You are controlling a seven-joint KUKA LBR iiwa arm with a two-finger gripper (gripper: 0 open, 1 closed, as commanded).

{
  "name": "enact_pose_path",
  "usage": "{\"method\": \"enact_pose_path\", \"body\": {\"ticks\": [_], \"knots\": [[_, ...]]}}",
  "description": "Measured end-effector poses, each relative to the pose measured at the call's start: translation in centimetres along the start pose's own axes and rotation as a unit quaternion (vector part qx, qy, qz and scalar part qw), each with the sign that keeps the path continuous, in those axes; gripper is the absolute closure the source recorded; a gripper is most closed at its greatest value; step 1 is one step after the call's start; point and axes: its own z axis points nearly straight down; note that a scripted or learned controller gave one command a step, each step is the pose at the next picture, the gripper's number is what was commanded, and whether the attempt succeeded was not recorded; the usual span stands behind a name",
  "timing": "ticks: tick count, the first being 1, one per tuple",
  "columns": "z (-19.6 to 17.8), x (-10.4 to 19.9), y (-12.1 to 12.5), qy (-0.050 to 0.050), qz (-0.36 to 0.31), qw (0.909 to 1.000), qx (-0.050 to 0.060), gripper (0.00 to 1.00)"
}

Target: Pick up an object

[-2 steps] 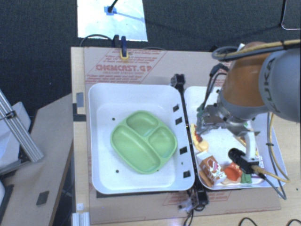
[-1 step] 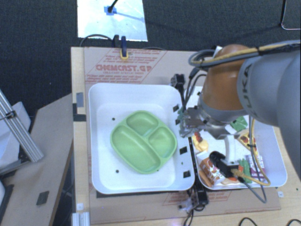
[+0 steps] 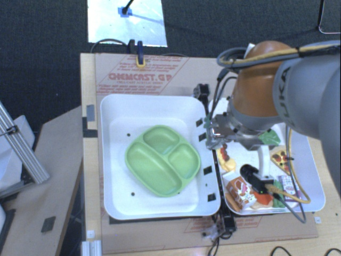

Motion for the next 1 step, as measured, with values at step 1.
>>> {"method": "enact_pose_path", "body": {"ticks": [1], "knots": [[0.64,-1.12,0.09,0.000,0.003,1.0000,0.001,1.00]]}}
